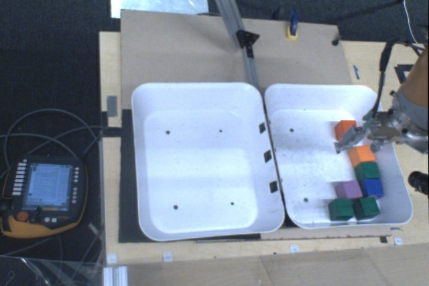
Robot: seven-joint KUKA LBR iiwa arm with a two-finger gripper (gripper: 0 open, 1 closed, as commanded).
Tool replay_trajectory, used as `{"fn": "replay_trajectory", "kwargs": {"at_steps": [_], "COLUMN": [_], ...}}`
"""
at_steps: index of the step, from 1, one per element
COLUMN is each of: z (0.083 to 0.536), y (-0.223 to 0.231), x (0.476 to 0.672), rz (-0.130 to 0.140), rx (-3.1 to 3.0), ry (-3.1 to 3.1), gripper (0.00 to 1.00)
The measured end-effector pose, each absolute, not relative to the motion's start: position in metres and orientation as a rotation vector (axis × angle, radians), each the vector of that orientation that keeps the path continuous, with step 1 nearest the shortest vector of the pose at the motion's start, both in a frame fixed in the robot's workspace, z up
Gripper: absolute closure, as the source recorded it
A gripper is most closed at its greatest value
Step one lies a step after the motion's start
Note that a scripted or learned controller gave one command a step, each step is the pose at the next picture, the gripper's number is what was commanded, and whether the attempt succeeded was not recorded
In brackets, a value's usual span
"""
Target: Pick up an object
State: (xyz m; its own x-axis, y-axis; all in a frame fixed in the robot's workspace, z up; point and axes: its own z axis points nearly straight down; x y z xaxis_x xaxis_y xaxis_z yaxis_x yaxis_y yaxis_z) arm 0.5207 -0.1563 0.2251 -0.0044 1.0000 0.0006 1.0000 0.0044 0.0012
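A: Blocks are what we have to choose from, all in the right bin (315, 98), bunched along its right side. Where do we see the arm?

B: We see the arm (417, 100) coming in from the right edge, its grey wrist over the bin's right rim, and the tool (353, 138) stretched leftward and slightly down toward the upper blocks.

A: And its grip?

B: We cannot tell how far apart the fingers stand; they are small and blurred. The tip sits just beside the top orange block (344, 128), at its lower edge, but we see nothing clearly between the fingers.

A: How do the blocks look?

B: We count a second orange block (362, 155) just below the tool, then a dark green one (367, 171), a blue one (373, 187), a purple one (348, 190) to its left, and two green ones at the bottom (341, 209) (366, 207). They are small cubes, touching or nearly so.

A: Any long axis?

B: As cubes they have none we can make out. The cluster itself runs top to bottom along the bin's right wall.

A: And the rest?

B: We see the left bin (201, 94) beside it on the desk (181, 43), and a pendant (43, 194) well off to the left.
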Motion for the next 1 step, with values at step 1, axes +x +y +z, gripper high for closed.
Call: {"fn": "replay_trajectory", "kwargs": {"at_steps": [1], "z": [0.2253], "y": [-0.1563], "x": [0.5208], "rz": [0.003], "rx": [2.217], "ry": [2.224], "gripper": [0.00]}}
